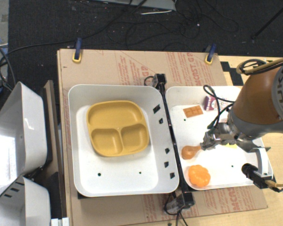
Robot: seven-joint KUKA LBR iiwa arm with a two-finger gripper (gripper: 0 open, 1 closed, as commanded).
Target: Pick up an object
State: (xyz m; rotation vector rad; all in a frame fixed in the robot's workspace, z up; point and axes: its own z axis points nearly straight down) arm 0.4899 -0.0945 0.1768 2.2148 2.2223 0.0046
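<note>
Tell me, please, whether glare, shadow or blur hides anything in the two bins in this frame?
Camera view: lighting is even and soft; the yellow tray in the left bin is sharp, with a mild sheen. The orange ball and brown spoon in the right bin are slightly soft. The gripper is dark and blurred, its details unclear.

The arm (264, 100) is a thick rounded body with 1 broad orange band wrapped over its upper part and smooth grey casing below it. A black cable (216, 102) loops along its left side toward the wrist. The gripper (210, 141) is a small dark grey metal assembly, blocky and angular, with lighter silver edges where it joins the grey wrist.
</note>
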